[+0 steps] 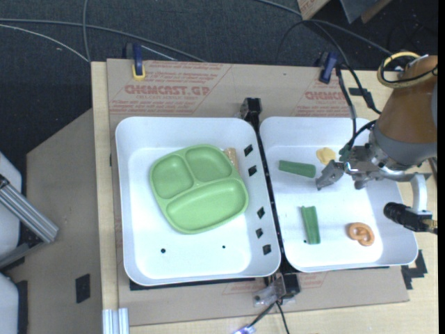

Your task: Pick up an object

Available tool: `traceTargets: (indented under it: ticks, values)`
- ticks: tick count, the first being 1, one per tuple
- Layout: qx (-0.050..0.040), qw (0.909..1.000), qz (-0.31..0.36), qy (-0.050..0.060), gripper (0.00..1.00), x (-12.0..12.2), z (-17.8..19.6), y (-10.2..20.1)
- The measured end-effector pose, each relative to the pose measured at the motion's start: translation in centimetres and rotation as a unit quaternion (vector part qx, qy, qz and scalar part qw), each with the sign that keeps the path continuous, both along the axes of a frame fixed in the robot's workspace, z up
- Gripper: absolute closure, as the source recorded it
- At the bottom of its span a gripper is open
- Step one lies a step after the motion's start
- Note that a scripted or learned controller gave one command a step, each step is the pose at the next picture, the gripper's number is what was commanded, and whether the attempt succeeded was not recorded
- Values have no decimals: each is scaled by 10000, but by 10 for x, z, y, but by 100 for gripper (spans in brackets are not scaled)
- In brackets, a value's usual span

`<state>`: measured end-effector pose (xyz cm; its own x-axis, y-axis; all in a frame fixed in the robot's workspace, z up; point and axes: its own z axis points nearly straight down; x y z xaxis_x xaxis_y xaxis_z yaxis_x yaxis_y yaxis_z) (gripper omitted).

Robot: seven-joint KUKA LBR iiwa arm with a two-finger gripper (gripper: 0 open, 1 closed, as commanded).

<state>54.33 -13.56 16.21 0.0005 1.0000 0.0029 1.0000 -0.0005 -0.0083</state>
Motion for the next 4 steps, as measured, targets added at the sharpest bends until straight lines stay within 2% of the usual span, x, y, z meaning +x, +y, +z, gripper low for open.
traceTargets:
  ticks: [1, 2, 3, 4]
  values:
    - [1, 10000, -5, -1, 0, -3, -59, -8]
    - [-2, 10000, 3, -17, 0, -3, -78, -7]
    - [-2, 10000, -2, -37, 100, -2, -66, -7]
    - [-23, 10000, 6, -75, 100, 1, -3, -12]
